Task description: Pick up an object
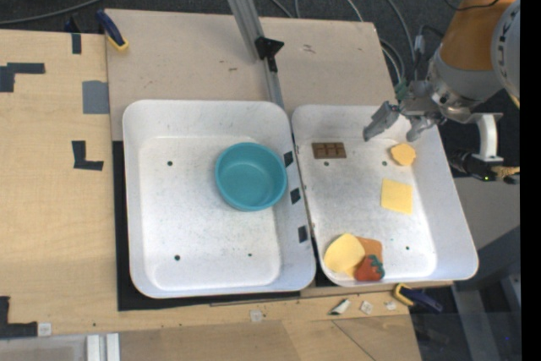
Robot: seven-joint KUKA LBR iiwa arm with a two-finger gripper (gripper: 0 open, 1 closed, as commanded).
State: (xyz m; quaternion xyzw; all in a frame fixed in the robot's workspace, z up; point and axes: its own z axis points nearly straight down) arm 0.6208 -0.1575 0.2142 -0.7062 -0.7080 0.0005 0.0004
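Observation:
My gripper point(396, 128) hangs over the far part of the right bin point(448, 207), open, with nothing between its two fingers. Just below and right of it lies a small orange-yellow chunk point(403, 154). A brown chocolate bar point(329, 150) lies to its left. A yellow cheese square point(396, 196) sits mid-bin. At the near edge a yellow round piece point(343, 253), an orange piece point(372, 249) and a red strawberry point(368, 269) lie bunched together. A teal bowl point(250, 175) stands in the left bin point(161, 216).
A slanted grey metal pole point(241, 0) with a black clamp rises behind the bins. Cables loop across the back of the bench. The arm's grey and orange body point(482, 30) fills the upper right. Small clips lie by the bench's front edge.

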